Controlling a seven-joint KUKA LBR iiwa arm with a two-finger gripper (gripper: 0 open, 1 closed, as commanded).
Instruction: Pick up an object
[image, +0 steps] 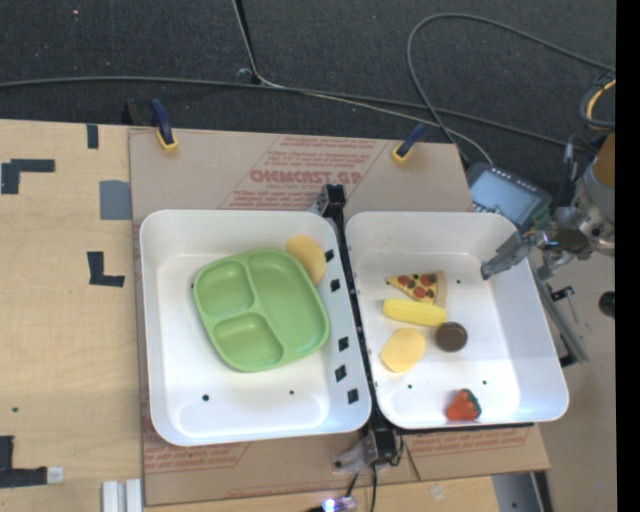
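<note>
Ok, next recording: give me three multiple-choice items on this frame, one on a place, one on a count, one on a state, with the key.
1. Where does the green divided plate lie?
A. in the left bin
B. in the right bin
C. on the cardboard outside the bins

2. How many items lie in the right bin?
A. two
B. five
C. eight

3. What is the gripper doing?
A. clamping the pizza slice
B. pressing on the green plate
C. hanging over the right bin's far right part, holding nothing

Key: 1 A, the plate fills much of the left bin, beside a yellow piece. 2 B, the pizza slice, banana, brown round piece, yellow slice and red piece make five. 3 C, the gripper is apart from every item.
</note>
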